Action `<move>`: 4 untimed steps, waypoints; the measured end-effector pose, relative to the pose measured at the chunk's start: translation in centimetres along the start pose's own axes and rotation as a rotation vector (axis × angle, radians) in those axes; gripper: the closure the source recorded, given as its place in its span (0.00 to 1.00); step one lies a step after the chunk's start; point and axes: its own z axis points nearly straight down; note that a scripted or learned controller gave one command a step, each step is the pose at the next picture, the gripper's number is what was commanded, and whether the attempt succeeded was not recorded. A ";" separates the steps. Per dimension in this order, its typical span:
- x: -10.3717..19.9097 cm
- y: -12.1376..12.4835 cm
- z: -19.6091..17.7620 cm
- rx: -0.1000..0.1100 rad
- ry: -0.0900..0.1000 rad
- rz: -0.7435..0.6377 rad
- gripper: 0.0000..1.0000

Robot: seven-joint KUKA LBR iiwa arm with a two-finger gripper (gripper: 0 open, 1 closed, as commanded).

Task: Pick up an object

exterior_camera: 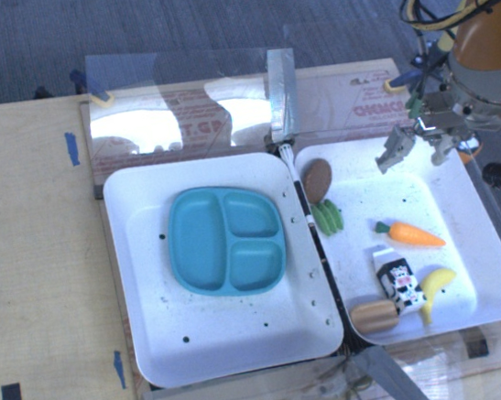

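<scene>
Bins first: two shallow white trays sit side by side on the wooden bench (pixel 42 298), the left bin (pixel 138 256) and the right bin (pixel 478 236) meeting at a dark seam down the middle. Biggest item in play is the blue divided plate (pixel 227 240), three compartments, lying flat in the middle of the left bin with nothing on it.

Over on the right, the arm (pixel 485 41) comes in from the upper corner, orange band showing above grey hardware, and the gripper (pixel 417 149) hangs over the back edge of the right bin. Its two fingers are spread apart, one angled toward the bin's middle, one nearer the right wall, and nothing sits between them (clear white bin floor below).

Now the candidates in the right bin. An orange carrot (pixel 409 234) lies mid-bin, green stub pointing left. A brown oval piece (pixel 318 178) rests against the left wall near the back, with a green ridged piece (pixel 329 218) just in front of it. At the front, a tan cylinder (pixel 374 317) lies on its side, a black-and-white carton (pixel 400 281) touching it above, and a yellow banana (pixel 435 287) right beside the carton. All of them are well apart from the gripper.
</scene>
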 end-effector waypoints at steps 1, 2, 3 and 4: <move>-2.4 -6.6 11.6 0.007 0.001 0.138 0.00; -0.8 -8.3 18.3 -0.011 0.000 0.245 0.00; -0.9 -8.1 17.5 -0.014 0.000 0.248 1.00; 6.1 -2.7 8.0 -0.007 0.003 0.248 1.00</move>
